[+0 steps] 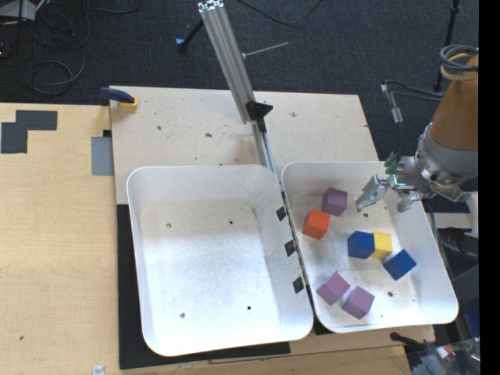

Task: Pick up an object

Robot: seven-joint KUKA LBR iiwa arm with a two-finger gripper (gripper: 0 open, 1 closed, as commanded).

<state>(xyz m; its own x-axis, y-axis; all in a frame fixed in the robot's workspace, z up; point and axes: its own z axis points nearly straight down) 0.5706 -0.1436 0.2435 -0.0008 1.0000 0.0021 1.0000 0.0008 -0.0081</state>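
Observation:
The right bin [437, 307] holds several small cubes. A purple cube [334, 201] and an orange cube [316, 224] lie at its upper left. A blue cube [361, 244] touches a yellow cube [382, 243] in the middle, with another blue cube [400, 263] just below right. Two more purple cubes [333, 287] [358, 301] sit near the front. My gripper [387, 201] hovers over the bin's upper right, above the yellow cube and right of the purple one. It is open, with nothing between its fingers.
The left bin [141, 233] stands beside the right one, and black clips [287, 247] line the shared rim. A slanted aluminium bar [230, 49] rises behind the bins. A blue-and-yellow clamp [119, 97] lies at the bench's far left corner.

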